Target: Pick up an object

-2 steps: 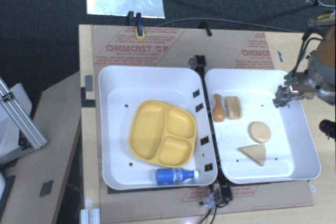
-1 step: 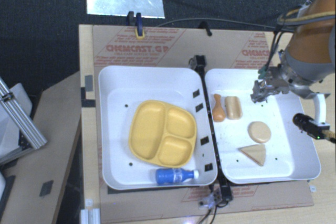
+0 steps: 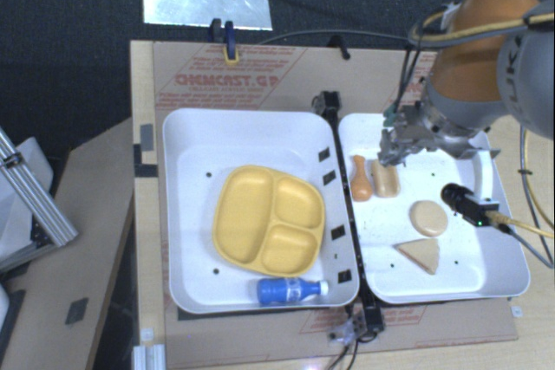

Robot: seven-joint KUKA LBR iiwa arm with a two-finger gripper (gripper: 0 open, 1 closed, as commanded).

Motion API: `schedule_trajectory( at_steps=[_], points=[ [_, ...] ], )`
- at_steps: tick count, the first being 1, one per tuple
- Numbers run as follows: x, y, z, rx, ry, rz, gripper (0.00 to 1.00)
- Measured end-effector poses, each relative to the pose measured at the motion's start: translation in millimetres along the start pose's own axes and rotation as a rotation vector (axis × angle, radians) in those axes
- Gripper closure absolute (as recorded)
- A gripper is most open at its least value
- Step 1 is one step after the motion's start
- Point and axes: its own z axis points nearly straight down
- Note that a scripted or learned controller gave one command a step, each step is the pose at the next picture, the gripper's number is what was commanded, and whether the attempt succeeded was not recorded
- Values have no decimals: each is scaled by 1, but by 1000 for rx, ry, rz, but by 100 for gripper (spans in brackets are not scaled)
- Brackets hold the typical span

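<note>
Objects for picking lie in the right bin [image 3: 503, 273]: four of them, a tan bread-roll shape [image 3: 385, 180] and an orange pear-like piece [image 3: 360, 178] near the divider, a round beige piece [image 3: 428, 218] and a tan wedge [image 3: 420, 255] toward the tabletop's front edge. The gripper [image 3: 395, 147] hangs just above the roll; its state cannot be told. The left bin [image 3: 186, 186] holds one yellow divided plate [image 3: 269, 217] and one blue bottle [image 3: 290, 291], label unreadable. The cardboard sheet [image 3: 225, 81] behind the bins reads "CHEMCAST GP".
</note>
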Motion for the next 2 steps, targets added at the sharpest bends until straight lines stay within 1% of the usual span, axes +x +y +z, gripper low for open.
schedule_trajectory(
  at_steps=[1, 2],
  points=[
    [49, 15, 15, 0, 0, 1, 100],
    [104, 40, 16, -1, 1, 0, 100]
  ],
)
